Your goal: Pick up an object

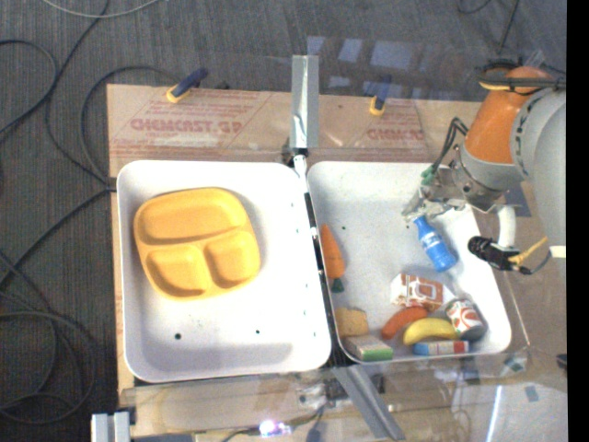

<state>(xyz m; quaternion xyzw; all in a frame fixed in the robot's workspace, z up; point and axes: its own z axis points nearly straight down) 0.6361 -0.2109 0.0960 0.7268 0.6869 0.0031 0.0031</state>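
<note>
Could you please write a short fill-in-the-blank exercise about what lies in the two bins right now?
1. The yellow divided tray lies in the ____ bin as the camera sees it.
2. The carrot lies along the ____ wall of the right bin.
3. The gripper hovers just above the cap end of the ____ bottle.
4. The banana lies close to the bin's ____ edge.

Missing words: left; left; blue; front
</note>
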